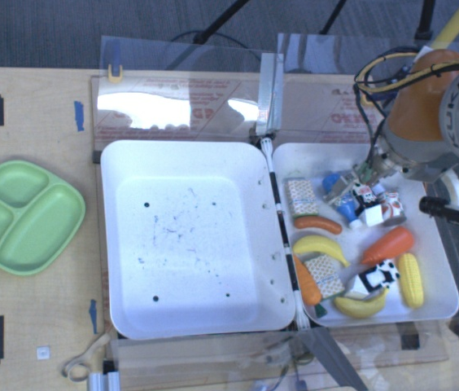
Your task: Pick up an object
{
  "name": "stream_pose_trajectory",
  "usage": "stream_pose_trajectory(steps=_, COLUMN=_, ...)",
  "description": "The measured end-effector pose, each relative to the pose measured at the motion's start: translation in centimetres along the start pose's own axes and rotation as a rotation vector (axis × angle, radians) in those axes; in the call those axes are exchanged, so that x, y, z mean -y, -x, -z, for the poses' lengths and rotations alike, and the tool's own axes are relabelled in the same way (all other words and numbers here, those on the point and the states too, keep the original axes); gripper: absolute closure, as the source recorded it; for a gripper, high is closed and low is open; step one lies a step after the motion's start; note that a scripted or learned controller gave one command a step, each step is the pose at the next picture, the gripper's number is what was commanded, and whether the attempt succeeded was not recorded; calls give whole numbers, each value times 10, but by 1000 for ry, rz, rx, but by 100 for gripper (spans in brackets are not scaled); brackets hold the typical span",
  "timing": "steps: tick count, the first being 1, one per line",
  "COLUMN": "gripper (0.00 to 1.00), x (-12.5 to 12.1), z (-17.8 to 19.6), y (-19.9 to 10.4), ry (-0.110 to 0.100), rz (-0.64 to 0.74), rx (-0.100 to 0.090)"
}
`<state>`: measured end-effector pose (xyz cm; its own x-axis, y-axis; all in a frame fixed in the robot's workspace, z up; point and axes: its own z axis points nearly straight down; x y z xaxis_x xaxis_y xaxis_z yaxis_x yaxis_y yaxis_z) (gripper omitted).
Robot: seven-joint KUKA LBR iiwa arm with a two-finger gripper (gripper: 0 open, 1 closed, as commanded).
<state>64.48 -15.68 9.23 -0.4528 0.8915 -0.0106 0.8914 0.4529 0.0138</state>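
Note:
The right bin (445,251) holds a heap of toy food. Near its top lie a blue piece (333,184), a second blue piece (348,209) and a small red-and-white carton (381,209). My gripper (369,174) is low over this cluster, right above the blue pieces and the carton, with the orange-banded wrist (417,108) behind it. Lower down lie a sausage (317,224), a banana (321,247), a carrot (388,243), a corn cob (410,279) and a black-and-white cow (377,277). Nothing is seen lifted.
The left bin (189,226) shows bare white floor with faint blue marks. A green divided plate (22,216) rests on the bench at the far left. Clear plastic walls (266,96) stand behind both bins. A second banana (360,305) lies by the right bin's front rim.

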Motion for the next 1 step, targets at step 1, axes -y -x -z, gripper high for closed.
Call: stream_pose_trajectory(steps=1, gripper=100, x=-2, z=11, y=0, ry=5, rz=0, rx=1)
